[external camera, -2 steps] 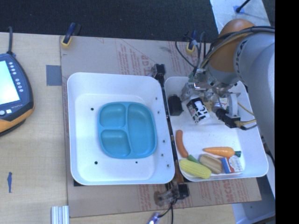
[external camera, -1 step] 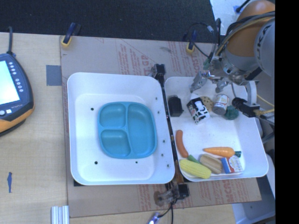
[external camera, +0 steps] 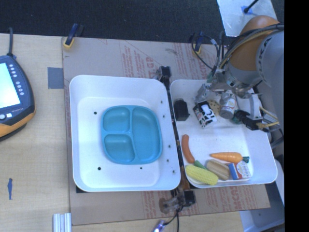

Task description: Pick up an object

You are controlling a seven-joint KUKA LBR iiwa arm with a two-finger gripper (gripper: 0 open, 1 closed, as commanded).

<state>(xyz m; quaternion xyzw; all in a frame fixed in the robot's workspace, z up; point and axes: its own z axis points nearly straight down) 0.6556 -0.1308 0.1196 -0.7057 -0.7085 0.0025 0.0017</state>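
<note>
The right bin (external camera: 260, 144) holds the toy food. An orange-red sausage (external camera: 187, 149) lies near its left wall. At the front are a yellow corn cob (external camera: 202, 174), a brown bread roll (external camera: 218, 169), an orange carrot (external camera: 226, 156) and a small blue, red and white item (external camera: 240, 170). A black block (external camera: 181, 109) sits at the bin's back left. My gripper (external camera: 206, 115) hangs low over the back of this bin, just right of the black block and apart from the food. Its tip looks black and white.
The left bin (external camera: 87, 95) carries a blue divided plate (external camera: 131, 133). A control pendant (external camera: 12, 93) lies on the bench at far left. The arm's grey and orange body (external camera: 251, 52) covers the right bin's back right corner.
</note>
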